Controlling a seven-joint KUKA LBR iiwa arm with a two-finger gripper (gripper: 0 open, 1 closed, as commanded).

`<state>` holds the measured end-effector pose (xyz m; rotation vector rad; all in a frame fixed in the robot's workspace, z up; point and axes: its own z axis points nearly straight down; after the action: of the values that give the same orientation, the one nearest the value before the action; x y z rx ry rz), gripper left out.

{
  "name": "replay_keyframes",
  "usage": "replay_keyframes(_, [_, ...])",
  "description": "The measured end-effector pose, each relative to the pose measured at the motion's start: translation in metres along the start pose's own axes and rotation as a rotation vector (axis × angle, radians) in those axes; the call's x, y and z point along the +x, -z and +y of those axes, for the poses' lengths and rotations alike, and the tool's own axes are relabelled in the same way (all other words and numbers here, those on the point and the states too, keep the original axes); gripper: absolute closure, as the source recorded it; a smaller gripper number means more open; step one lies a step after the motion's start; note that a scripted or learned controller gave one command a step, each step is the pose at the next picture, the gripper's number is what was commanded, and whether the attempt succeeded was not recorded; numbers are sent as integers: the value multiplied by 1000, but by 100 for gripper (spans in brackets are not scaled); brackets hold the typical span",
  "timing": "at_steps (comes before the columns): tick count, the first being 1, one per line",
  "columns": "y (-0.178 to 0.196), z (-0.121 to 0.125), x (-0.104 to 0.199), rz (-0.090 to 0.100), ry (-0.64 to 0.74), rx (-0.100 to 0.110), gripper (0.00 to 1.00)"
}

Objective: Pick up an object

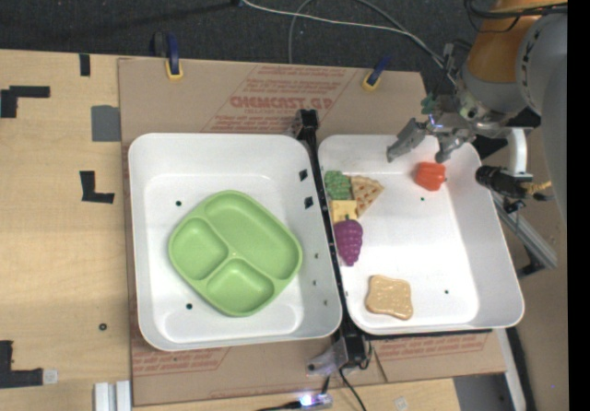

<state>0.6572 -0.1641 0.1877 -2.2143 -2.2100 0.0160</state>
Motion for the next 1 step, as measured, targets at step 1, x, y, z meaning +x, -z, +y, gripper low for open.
replay_keyframes(1, [10, 3, 0, -3, 3, -15, 0])
